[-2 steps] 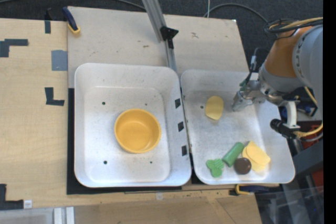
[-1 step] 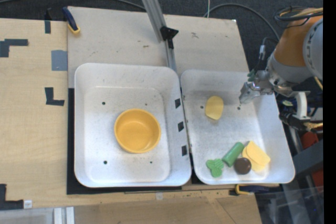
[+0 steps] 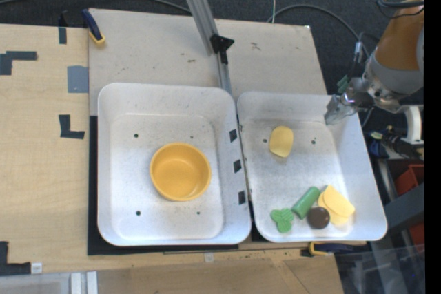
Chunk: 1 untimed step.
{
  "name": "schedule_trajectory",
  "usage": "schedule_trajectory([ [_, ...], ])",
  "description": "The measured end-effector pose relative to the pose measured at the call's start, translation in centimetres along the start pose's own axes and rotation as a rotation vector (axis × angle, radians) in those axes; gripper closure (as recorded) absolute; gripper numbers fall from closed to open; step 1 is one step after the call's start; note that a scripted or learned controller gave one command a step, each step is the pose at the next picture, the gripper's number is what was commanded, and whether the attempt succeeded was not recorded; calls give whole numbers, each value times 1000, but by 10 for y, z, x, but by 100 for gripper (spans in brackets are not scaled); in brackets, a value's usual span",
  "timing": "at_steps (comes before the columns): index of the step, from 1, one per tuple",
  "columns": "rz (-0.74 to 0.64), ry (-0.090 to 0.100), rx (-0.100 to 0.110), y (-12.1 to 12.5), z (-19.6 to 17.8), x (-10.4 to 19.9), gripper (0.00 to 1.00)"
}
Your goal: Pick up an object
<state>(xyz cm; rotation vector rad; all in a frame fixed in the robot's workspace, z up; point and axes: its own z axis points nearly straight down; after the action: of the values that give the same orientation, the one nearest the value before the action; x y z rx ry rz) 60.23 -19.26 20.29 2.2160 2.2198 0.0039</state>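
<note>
**Gripper at the bin rim, nothing held: where the pick could fail**

You had the grey two-finger gripper (image 3: 335, 109) sitting at the 1 o'clock corner of the right-hand shallow white plastic bin (image 3: 358, 169), right over its rim. You could not tell from this view whether it was open or closed, and nothing showed between its tips.

The risks, as I judged them. A straight descent from that spot would likely have met the bin wall rather than an object. The pale yellow rounded lump (image 3: 281, 141), lying alone toward 12 o'clock of that bin, was the easiest target, though its smooth curved shape might have slipped out of a pinch. The cluster at 5 o'clock was crowded: a grab there could have caught two things or shoved them against the wall.

Your count: two white bins on the table. The right one held four things: the yellow lump, one green plastic vegetable-shaped toy (image 3: 296, 207), one dark brown ball (image 3: 318, 217) and one yellow wedge-like block (image 3: 337, 204). The left-hand white bin (image 3: 110, 169) held one round yellow-orange bowl (image 3: 180, 171).
</note>
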Motion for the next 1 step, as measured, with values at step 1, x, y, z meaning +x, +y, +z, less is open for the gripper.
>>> schedule_trajectory([
  [1, 0, 0, 0, 2, -53, 0, 100],
])
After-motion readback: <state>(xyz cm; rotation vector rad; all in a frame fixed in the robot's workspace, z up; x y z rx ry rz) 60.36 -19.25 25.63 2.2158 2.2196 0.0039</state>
